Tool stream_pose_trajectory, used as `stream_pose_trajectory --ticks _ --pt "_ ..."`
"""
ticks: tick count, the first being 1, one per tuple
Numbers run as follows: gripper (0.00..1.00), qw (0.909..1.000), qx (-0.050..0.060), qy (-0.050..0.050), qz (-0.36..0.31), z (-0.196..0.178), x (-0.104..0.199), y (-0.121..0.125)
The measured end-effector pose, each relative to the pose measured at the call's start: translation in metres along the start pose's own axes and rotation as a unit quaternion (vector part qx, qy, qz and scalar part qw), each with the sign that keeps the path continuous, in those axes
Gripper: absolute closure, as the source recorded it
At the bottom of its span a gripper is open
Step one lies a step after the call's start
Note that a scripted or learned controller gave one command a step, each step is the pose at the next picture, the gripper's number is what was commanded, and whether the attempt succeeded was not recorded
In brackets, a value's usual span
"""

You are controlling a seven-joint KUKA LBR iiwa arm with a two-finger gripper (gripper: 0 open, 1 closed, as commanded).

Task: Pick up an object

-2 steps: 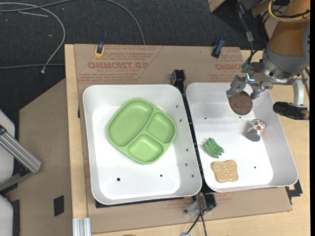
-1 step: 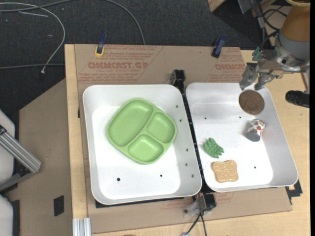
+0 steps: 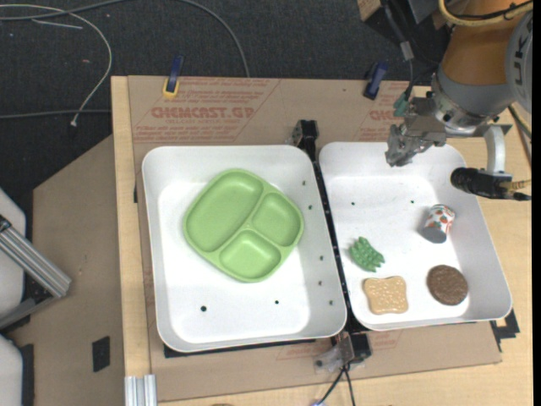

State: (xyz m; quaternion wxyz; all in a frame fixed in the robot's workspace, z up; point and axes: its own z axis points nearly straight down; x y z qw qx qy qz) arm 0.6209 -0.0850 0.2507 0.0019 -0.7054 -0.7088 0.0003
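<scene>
A: Where's the dark two-finger gripper (image 3: 404, 153)?
B: Over the far edge of the right shallow white bin (image 3: 385, 201); whether it's apart or together, I cannot tell.
A: And the objects?
B: Well nearer: small grey-and-red cup (image 3: 437, 223) to its near right, green leafy toy (image 3: 367, 254), tan square cracker (image 3: 385, 294) and brown round cookie (image 3: 446, 284) along the near side.
</scene>
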Motion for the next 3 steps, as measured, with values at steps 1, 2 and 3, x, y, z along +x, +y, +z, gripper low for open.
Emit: stream_pose_trajectory --ticks 1,2,3 --pt "1.0 1.0 0.0 0.0 -0.001 -0.002 0.059 -0.01" --pt "1.0 1.0 0.0 0.001 -0.001 -0.002 0.113 -0.014" --pt "1.0 1.0 0.001 0.0 -0.001 0.023 0.168 -0.014"
